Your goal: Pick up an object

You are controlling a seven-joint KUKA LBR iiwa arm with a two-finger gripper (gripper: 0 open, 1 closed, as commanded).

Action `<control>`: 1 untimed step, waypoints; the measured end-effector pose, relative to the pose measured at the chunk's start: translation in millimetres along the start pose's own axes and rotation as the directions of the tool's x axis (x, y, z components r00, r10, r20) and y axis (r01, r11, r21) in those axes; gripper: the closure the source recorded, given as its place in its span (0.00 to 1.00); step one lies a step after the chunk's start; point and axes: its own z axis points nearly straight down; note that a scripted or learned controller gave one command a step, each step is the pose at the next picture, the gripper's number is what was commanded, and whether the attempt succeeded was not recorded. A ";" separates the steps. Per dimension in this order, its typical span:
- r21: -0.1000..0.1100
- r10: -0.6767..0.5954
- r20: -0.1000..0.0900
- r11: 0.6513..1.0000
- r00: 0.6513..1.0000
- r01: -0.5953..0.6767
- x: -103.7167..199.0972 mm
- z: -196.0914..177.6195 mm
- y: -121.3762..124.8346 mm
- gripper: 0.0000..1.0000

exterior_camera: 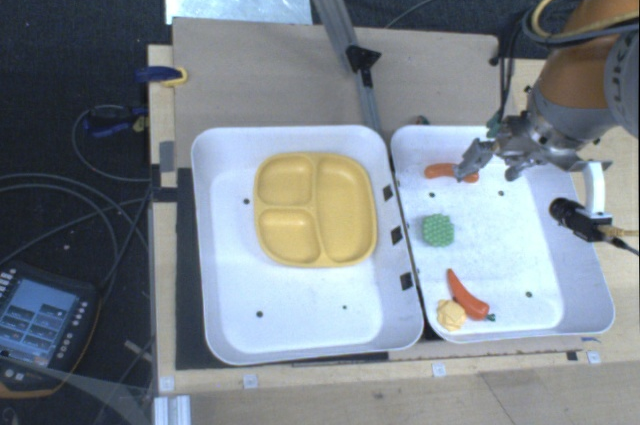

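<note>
Your jaws hung spread over the right bin's far end, nothing between them.

You had an orange carrot-like piece (pixel 441 171) lying flat near the far edge of the right bin (pixel 560 313), and the gripper (pixel 490 163) stood just beside it, one finger (pixel 470 165) at its right end; whether it touched, you could not tell. Nearer the middle lay a green bumpy ball (pixel 437 231), apart from the rest. At the near edge a red-orange pepper-like piece (pixel 466 294) lay touching a small yellow object (pixel 451 315). The left bin (pixel 230 313) on the counter (pixel 260 63) held a yellow divided plate (pixel 315 209) lying flat.
</note>
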 end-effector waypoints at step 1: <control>0.000 0.001 0.000 1.000 1.000 -0.001 0.1 -0.1 0.1 0.00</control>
